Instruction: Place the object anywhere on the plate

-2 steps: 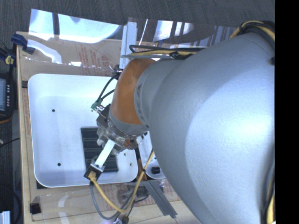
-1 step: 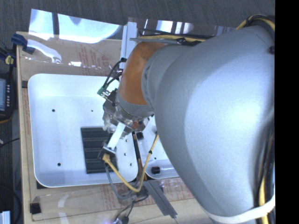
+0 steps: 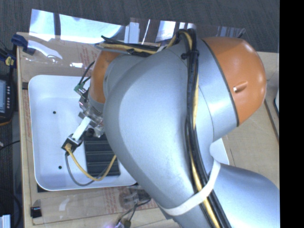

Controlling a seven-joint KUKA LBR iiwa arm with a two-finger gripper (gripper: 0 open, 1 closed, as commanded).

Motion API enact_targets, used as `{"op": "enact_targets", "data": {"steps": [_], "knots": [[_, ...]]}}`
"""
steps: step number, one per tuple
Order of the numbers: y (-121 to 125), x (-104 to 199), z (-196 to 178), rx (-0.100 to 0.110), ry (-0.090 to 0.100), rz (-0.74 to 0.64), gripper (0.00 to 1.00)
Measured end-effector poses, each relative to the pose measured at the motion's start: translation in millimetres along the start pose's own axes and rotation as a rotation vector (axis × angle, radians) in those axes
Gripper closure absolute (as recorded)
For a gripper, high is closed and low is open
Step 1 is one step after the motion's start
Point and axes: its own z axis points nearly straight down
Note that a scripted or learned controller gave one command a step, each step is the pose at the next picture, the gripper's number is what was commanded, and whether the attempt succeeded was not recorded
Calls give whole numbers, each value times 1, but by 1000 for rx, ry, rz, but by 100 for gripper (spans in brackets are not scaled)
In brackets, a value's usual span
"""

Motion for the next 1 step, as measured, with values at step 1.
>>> {"op": "enact_targets", "data": {"steps": [1], "knots": [[5,-76,-95,1,-1,-356,100]]}}
